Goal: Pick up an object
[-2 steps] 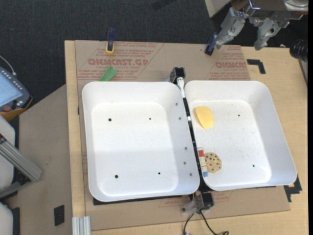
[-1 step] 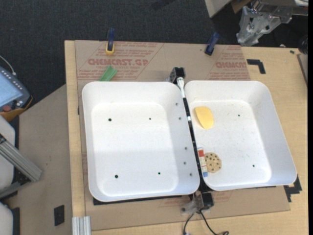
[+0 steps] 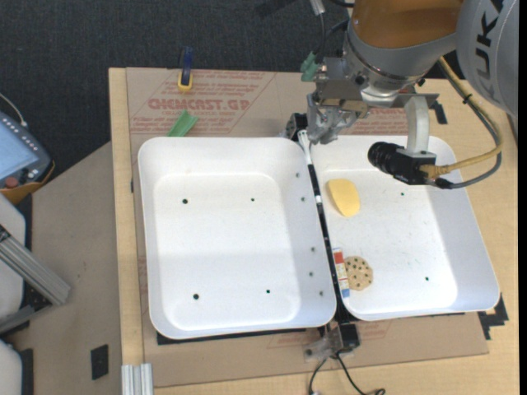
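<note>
A yellow oval object (image 3: 344,197) lies in the right bin (image 3: 412,237), near its left wall. A round brown speckled cookie (image 3: 357,273) sits toward that bin's front left. Right beside the cookie, a small red and white piece (image 3: 339,268) rests against the divider. My gripper (image 3: 321,128) hangs over the far left corner of the right bin, above and behind the yellow object. Nothing shows in its grasp.
The left bin (image 3: 152,220) lies beside the right one. A black cylinder with a cable (image 3: 401,163) hangs off the wrist over the right bin. A blue and yellow clamp (image 3: 186,72) and a green piece (image 3: 182,123) lie on the cardboard behind the left bin.
</note>
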`<state>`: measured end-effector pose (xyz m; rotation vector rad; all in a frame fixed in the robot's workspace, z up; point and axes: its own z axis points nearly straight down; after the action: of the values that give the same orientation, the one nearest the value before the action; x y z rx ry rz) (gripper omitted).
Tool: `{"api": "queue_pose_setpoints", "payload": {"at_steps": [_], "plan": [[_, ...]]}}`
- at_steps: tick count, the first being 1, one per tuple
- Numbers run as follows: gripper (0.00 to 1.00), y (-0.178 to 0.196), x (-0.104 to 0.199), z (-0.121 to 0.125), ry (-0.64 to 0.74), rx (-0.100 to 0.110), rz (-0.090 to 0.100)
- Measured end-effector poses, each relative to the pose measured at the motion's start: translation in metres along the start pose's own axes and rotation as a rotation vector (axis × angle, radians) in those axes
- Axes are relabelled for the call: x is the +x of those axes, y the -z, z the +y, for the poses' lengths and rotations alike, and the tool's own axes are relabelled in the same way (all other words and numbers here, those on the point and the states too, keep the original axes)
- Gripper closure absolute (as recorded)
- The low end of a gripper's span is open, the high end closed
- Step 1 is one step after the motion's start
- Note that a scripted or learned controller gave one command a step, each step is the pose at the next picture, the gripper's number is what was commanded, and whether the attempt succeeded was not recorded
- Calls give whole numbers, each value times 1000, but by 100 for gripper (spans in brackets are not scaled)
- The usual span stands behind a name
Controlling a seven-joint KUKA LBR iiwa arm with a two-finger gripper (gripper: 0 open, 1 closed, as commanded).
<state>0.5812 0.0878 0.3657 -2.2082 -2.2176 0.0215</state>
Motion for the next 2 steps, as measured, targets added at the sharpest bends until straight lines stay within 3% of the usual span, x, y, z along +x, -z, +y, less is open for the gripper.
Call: {"api": "queue_pose_setpoints", "payload": {"at_steps": [1,2], "plan": [[100,61,5,-53,-2,-24,3],[100,34,-5,-105,-5,-11,1]]}}
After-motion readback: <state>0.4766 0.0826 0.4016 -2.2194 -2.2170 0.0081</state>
